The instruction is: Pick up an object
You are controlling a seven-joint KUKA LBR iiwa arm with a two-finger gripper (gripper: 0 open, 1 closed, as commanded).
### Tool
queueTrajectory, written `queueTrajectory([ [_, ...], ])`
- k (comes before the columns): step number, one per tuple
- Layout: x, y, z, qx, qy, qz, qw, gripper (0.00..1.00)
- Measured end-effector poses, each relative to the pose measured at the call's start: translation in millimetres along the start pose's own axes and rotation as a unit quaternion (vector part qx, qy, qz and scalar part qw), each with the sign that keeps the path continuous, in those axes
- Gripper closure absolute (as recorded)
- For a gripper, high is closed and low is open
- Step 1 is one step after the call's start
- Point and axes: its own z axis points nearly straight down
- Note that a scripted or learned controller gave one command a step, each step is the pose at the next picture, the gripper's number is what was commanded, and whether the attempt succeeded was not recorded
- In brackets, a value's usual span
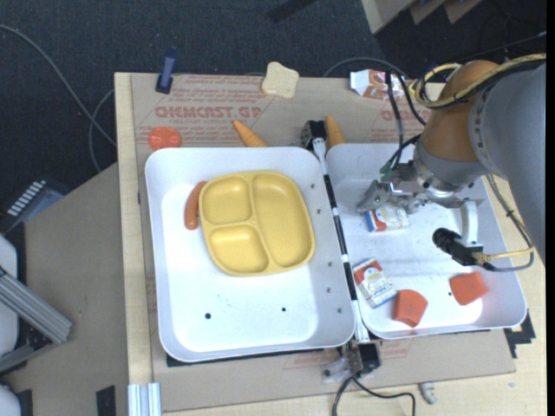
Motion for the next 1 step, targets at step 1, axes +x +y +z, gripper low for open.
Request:
queueTrajectory([
  [1, -0.3, 0.3, -9.9, -0.001, -0.001, 0.000, 1.0000, 1.00],
])
